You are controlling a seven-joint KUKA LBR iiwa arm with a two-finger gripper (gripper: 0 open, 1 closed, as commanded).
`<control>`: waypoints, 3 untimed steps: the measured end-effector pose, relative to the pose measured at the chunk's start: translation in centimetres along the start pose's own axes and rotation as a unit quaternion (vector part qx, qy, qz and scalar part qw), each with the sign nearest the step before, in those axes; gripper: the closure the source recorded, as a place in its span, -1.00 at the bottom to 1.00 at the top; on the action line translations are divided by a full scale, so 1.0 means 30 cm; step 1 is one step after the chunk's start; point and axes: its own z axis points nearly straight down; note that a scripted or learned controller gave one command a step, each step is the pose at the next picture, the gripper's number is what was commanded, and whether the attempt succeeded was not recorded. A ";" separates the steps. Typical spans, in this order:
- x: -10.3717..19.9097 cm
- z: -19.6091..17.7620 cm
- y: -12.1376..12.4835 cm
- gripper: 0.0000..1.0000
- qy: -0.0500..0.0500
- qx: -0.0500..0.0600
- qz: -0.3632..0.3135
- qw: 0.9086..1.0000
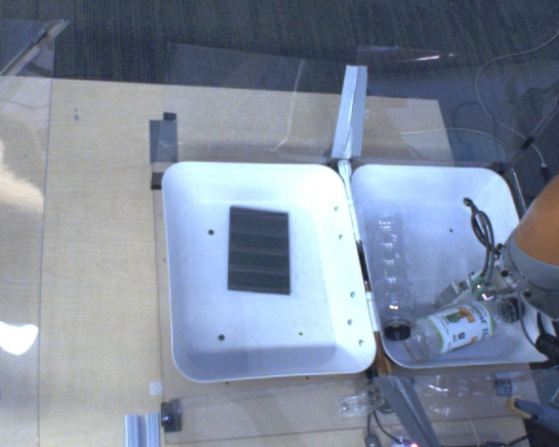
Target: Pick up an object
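The end effector [473, 291] hangs low in the right bin [419, 189]; whether it is apart or together, I cannot tell. A clear bottle [444, 331] lies on its side just below it. Far to its left, a dark pad [259, 250] lies in the left bin [191, 277].

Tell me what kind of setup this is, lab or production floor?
Most likely a robotics lab test cell for bin picking. A wooden bench carries two shallow white bins, the arm reaches into the right one near a lying bottle, and loose cables trail over carpet.
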 end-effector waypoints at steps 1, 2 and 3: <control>0.048 0.000 0.016 -1.00 0.000 0.000 -0.002 1.000; 0.026 0.007 0.271 -1.00 0.003 0.001 0.106 0.994; 0.068 0.005 0.448 -1.00 -0.006 0.002 0.099 0.995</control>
